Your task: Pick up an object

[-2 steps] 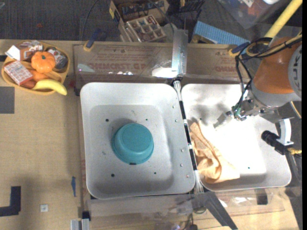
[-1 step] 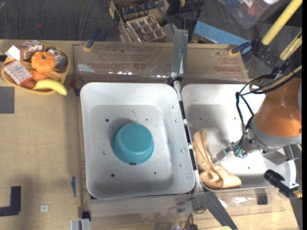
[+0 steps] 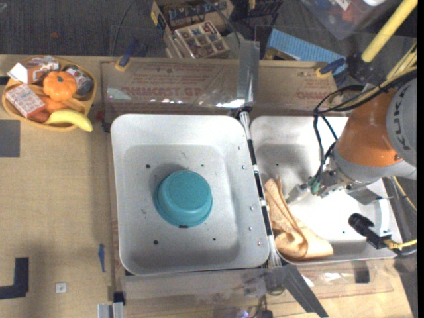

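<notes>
Tan cloth logged as the likely target. It is crumpled in the right bin, running from 9 o'clock down to 6 o'clock along the wall shared with the left bin. — M.

Claw position? — R.

Low over the right bin, near its centre, at about 2 o'clock from the cloth's upper end. It is close to the cloth but apparently apart. I cannot tell whether it is spread or pressed together, as it is too small and shadowed under the wrist. Nothing is seen pinched. — M.

Other candidate? — R.

Teal bowl, upside down in the centre of the left bin, well apart from the claw at its 9 o'clock. — M.

Risks from here? — R.

Judgement only.
1. The claw stands beside the cloth, not over it, so a straight descent could close on bare bin floor.
2. The cloth hugs the 9 o'clock wall, and a correction that way could knock the claw on the wall or rim.
3. The fabric is limp. A pinch on one thin fold may slip free on the lift, or the tail may drag and snag on the rim.
4. The arm covers the 3 o'clock side of the bin, so a miss would be hard to confirm from this camera. — M.
</notes>
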Controlling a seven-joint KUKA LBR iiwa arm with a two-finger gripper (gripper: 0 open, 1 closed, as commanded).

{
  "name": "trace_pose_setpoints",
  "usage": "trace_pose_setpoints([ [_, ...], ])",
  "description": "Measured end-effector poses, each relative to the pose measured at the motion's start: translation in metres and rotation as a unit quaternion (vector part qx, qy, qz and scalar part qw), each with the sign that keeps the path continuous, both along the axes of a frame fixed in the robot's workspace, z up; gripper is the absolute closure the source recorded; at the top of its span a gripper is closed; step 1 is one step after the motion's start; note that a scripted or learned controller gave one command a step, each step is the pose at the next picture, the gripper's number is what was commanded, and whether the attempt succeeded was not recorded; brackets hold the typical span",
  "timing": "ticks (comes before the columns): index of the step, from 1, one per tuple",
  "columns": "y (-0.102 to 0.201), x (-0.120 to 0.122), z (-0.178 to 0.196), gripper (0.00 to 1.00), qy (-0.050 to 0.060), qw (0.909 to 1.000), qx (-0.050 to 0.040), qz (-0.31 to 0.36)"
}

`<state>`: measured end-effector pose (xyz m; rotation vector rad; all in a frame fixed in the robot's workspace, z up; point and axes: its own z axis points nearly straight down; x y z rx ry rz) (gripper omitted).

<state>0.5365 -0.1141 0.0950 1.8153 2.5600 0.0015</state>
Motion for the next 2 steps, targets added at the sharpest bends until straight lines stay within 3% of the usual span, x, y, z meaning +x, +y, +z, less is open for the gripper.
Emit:
trace_pose_setpoints([
  [1,0.003,0.039,-0.007,0.00,-0.002,0.9982,0.0000,-0.060],
  [2,0.037,0.021,0.090,0.00,0.001,0.9989,0.0003,-0.046],
])
